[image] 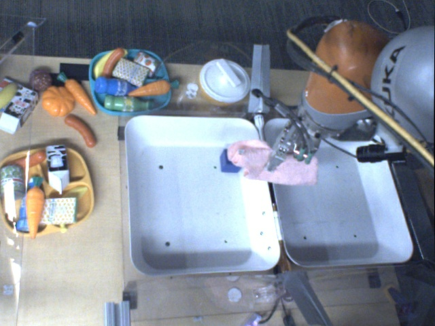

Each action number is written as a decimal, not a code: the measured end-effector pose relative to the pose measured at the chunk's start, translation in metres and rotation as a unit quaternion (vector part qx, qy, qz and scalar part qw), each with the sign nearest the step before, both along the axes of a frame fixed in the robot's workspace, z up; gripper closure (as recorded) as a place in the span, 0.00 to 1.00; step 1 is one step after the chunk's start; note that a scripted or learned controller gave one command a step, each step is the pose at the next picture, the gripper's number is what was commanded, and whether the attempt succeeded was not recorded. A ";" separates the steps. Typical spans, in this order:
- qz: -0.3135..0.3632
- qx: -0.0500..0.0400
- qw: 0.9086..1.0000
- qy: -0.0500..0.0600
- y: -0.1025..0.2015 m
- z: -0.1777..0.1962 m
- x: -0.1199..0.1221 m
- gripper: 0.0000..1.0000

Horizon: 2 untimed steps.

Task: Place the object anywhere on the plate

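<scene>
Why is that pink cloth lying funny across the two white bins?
The pink cloth is draped over the rims where the left bin and right bin meet, half in each. It also partly covers a small blue block. The gripper sits right over it.

even overhead light, soft shadows in the bins (204, 263), slightly blurry.

A grey arm (408, 66) marked "KUKA" is seen, with a glossy orange band (343, 56), black cables, and a small metallic tool (293, 148) at the wrist.
</scene>
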State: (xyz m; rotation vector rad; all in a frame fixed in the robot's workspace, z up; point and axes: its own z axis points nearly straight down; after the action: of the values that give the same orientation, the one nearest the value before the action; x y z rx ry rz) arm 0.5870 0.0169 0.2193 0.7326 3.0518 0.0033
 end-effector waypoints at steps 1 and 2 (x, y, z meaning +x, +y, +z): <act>0.200 0.000 0.980 -0.001 0.047 -0.006 -0.001 1.00; 0.235 0.000 0.972 -0.001 0.106 0.005 -0.006 1.00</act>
State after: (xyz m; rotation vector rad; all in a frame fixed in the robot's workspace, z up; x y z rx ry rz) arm 0.5811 0.1233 0.2248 -0.0042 3.1363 0.0040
